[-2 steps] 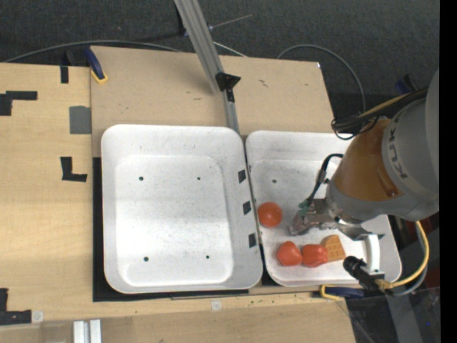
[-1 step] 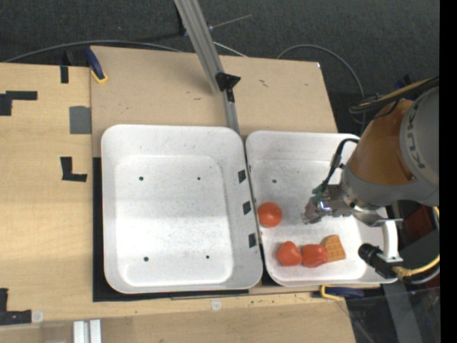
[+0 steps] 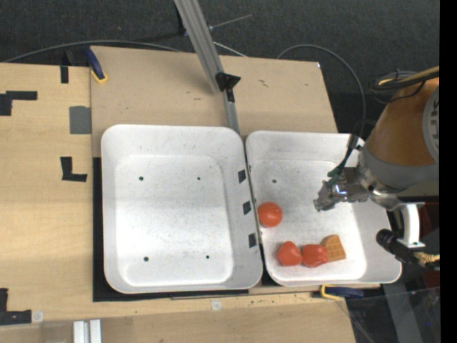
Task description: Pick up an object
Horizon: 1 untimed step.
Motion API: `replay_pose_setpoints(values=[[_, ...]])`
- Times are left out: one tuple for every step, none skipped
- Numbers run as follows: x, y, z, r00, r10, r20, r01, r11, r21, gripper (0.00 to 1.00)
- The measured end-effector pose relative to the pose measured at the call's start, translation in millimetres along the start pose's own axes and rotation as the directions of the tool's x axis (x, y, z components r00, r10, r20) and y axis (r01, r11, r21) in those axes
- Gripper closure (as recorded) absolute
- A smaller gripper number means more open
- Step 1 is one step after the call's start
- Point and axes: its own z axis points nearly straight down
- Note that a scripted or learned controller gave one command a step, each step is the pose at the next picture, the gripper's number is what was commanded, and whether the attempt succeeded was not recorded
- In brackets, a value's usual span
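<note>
In the right bin [image 3: 300,148] lie a round orange-red ball [image 3: 269,214], a red piece [image 3: 288,253], a second red piece [image 3: 313,255] touching it, and a tan waffle-like block [image 3: 333,248] against that one. My gripper [image 3: 327,199] hangs over the right bin's right half, to the right of the ball and above the waffle block. Nothing shows between its tips. The grey and orange arm [image 3: 403,138] reaches in from the right.
The left bin [image 3: 171,206] sits beside the right one on a black mat. A metal pole [image 3: 203,38] slants down to the seam between the bins. Cables run across the back of the wooden bench.
</note>
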Motion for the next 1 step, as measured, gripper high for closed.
replay_pose_setpoints(values=[[0.0,1.4,-52.8,1.0,0.0,0.0,0.0,1.0,0.0,1.0]])
